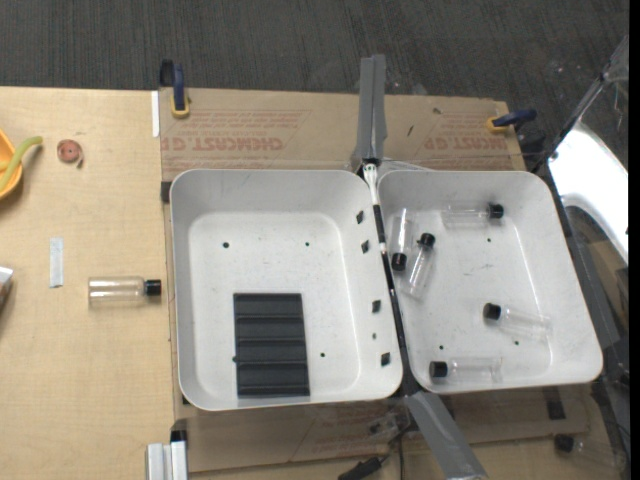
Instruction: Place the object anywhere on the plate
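Observation:
A black ribbed plate lies flat in the left white bin, toward its near side. Several clear vials with black caps lie scattered on their sides in the right white bin. One vial is near the far wall. Two vials lie close together by the left wall. Another vial rests right of centre, and one more vial sits at the near wall.
On the wooden bench left of the bins lie a clear vial, a small pink disc and an orange bowl. Clamps hold the cardboard behind the bins. A white curved body stands at the right edge.

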